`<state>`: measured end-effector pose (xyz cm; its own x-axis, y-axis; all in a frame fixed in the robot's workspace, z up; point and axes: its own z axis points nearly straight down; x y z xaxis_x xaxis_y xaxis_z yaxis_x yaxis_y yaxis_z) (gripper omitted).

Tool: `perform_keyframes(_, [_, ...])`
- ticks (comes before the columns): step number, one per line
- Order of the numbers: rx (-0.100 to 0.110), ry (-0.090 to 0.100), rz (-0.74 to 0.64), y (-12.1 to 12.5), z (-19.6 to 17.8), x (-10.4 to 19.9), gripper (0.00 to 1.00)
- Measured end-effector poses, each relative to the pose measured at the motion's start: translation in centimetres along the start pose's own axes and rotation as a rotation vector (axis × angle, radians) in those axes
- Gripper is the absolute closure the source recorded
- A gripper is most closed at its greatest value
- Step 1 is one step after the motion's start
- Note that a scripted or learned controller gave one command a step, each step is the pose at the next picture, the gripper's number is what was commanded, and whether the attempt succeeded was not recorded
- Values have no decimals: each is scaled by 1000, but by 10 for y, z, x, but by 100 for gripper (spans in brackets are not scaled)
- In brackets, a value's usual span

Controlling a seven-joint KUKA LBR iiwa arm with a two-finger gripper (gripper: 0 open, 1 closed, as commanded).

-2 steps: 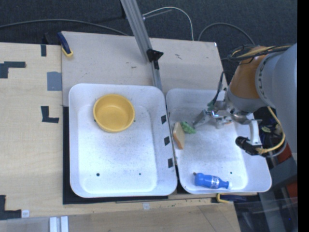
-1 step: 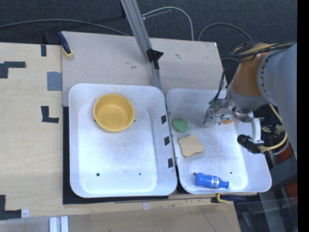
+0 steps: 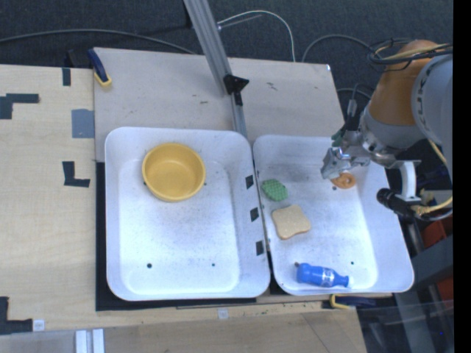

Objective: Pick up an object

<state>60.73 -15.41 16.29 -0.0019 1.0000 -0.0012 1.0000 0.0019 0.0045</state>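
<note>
Pale wood and grey board make up a bench seen from above, with two shallow white bins side by side at its centre. Taking the right bin (image 3: 383,259) as the landmark: the left bin (image 3: 125,271) touches its left wall, and a yellow bowl (image 3: 174,170) sits upright in that left bin's far half. A slanted metal pole (image 3: 210,39) rises from the far end of the seam between the two bins.

Inside the right bin, a green scrubby piece (image 3: 274,190) lies near its left wall. Just in front of it, toward the bin's middle, lies a tan slice of toy bread (image 3: 291,221). A blue bottle (image 3: 321,276) lies on its side near the bin's front wall. A small orange object (image 3: 344,180) sits by the bin's far right side.

A grey arm with an orange band (image 3: 401,87) reaches in over the bin's far right corner. Its gripper (image 3: 340,162) hangs directly over the small orange object, very close to it. Whether the claw is spread or closed, or touching the object, cannot be told from this angle.
</note>
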Motion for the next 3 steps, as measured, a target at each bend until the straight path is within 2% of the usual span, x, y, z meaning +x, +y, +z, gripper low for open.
perform_keyframes(2, [-1, 0, 0, -2, -105, 10, 100])
perform_keyframes(3, [7, 3, -4, -15, -90, 65, 100])
